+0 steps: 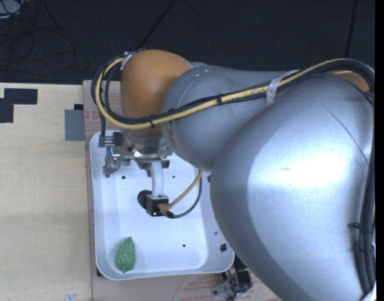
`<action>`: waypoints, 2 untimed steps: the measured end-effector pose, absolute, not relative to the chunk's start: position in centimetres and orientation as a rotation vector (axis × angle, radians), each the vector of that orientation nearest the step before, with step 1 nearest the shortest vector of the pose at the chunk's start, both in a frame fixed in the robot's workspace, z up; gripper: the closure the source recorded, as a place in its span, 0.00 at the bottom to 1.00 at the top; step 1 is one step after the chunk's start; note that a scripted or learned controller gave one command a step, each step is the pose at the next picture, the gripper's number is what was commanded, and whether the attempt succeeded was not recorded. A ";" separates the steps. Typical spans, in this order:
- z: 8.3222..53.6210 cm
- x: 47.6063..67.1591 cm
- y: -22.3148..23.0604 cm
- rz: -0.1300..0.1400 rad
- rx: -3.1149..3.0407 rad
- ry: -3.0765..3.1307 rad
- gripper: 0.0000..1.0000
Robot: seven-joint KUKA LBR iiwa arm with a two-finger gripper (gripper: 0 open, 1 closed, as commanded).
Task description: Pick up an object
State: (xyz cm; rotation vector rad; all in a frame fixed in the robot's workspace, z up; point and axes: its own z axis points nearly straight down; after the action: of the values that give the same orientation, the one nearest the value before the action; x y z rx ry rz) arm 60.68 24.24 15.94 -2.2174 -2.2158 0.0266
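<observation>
You are seeing nothing picked yet: the green object (124, 254) is lying in the white bin's (179, 243) near-left corner, while the gripper (136, 162) is hovering over the bin's far end; you cannot tell whether it is open or closed.

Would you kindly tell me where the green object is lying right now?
In the camera view, the green object lies in the lower-left corner of the white bin, close to its rim.

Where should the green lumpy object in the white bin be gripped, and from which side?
Probably across the narrow middle of the green object, from straight above. It lies flat and elongated, close to the bin wall, so a sideways approach looks blocked.
</observation>
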 end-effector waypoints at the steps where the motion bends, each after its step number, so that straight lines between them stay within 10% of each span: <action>1: 15.8 50.9 24.3 0.019 -2.218 -2.214 0.00; 2: 13.8 47.3 23.9 0.015 -2.223 -2.213 0.00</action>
State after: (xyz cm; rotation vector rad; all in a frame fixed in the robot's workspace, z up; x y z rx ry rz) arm 47.32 23.90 13.83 -2.2226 -2.2132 0.0145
